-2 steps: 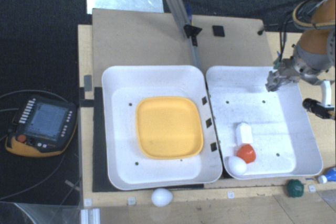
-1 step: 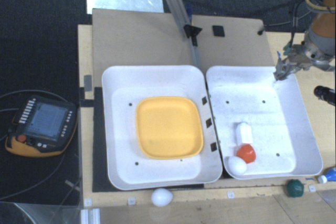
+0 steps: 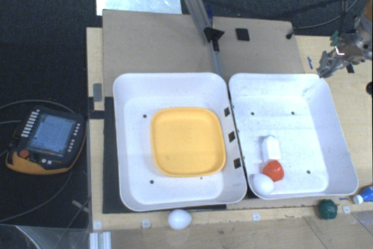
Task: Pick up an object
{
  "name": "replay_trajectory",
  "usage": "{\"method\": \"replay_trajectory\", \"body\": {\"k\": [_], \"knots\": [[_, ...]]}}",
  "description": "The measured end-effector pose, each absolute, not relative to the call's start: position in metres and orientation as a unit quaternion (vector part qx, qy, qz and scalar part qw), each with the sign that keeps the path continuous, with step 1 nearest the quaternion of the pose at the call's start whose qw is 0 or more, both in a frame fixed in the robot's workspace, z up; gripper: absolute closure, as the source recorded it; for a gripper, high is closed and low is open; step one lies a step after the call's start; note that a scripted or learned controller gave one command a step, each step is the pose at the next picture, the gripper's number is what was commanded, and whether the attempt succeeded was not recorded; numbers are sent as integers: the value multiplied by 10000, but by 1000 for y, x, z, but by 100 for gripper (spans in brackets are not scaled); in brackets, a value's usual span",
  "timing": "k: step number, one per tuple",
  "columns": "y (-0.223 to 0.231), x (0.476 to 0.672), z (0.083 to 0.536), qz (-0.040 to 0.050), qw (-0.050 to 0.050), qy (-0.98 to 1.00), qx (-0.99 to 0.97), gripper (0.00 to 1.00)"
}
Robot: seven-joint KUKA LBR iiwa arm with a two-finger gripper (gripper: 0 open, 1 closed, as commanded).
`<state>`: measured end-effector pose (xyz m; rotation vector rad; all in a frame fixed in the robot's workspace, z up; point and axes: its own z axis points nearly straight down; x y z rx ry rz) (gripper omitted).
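The claw hangs at the upper right of the camera view, outside the far corner of the right-hand shallow white plastic bin, over the tan worktop; it is too small and blurred to tell how it is set, and nothing can be seen in it. That parked position, off to the side and well apart from the contents, suggests the pick has not yet begun. The likely targets cluster near the front left corner of the right bin: a small white upright bottle-like piece, a round red-orange object touching it just in front, and a white ball pressed against the bin's front wall. Their crowding will probably make a clean grasp awkward, since closing on one may nudge its neighbours. The left-hand shallow white plastic bin carries a square yellow plastic plate, lying flat at its centre. Outside the bins, a white egg-shaped object and a dark green ball rest on the worktop's front edge.
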<state>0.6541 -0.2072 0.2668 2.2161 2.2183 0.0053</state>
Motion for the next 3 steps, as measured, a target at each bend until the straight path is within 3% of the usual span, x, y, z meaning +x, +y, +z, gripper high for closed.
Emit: {"method": "replay_trajectory", "body": {"k": [1, 3], "knots": [[-207, 655, 301, 10, 18, 7075, 7067, 100], [-116, 625, 288, 7, 4, 7085, 7057, 100]]}}
